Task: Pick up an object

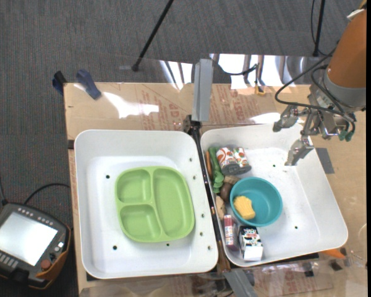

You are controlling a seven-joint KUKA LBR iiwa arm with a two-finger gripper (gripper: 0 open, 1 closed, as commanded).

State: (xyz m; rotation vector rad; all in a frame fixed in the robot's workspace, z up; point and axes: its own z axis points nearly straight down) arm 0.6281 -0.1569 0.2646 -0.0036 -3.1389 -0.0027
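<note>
The gripper (297,138) is seen open and holding nothing above the right bin's (324,209) far corner — the nearest thing, a can (233,160) lying on its side, is found down-left against the bin's left wall.

The grey arm (349,94) carries a broad orange band (353,48) above its wrist, smooth and rounded like a sleeve. Below it sits a cluttered metal wrist block with small fittings (too small to tell apart). Thin black cables (297,79) loop off it. The two-finger gripper (295,138) is pale silver-grey metal, with slim angular fingers.
</note>
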